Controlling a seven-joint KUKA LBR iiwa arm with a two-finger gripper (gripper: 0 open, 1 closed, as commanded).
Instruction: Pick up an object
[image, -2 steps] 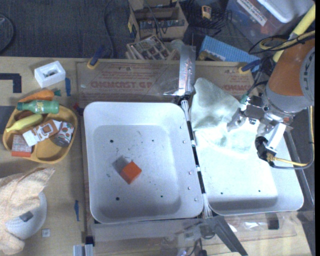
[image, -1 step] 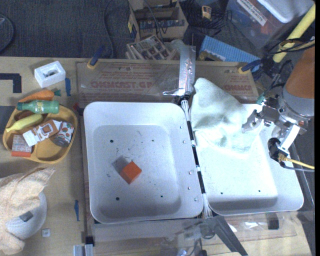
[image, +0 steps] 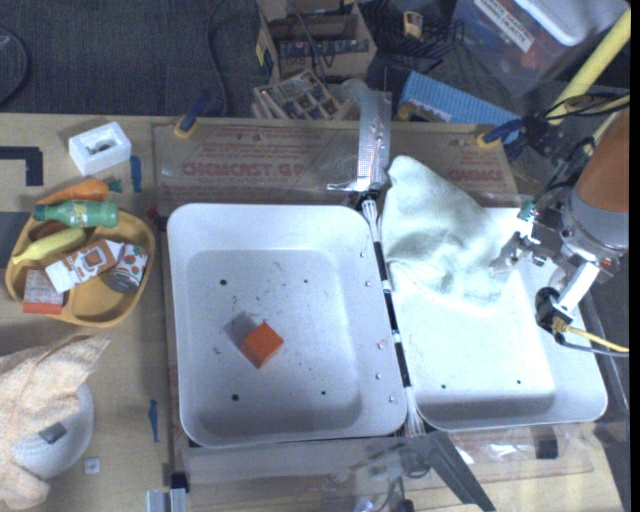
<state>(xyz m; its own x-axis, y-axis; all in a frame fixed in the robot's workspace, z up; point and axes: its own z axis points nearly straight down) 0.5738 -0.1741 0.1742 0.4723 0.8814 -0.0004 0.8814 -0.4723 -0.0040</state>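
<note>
An orange block (image: 264, 344) lies in the left white bin (image: 184, 300), a little left of its middle. A small grey piece (image: 241, 327) touches the block's upper left side. A crumpled white cloth (image: 435, 235) covers the far part of the right white bin (image: 500, 360). My gripper (image: 504, 257) reaches in from the right, low over the cloth's right edge. It is well away from the orange block. The grey arm with its orange band (image: 605, 185) rises behind it at the right edge.
A wooden bowl (image: 80, 300) of toy food stands left of the bins. A beige towel (image: 45, 385) lies at the lower left and a small white box (image: 100, 148) at the far left. A yellow cable (image: 595, 345) hangs by the right bin's edge.
</note>
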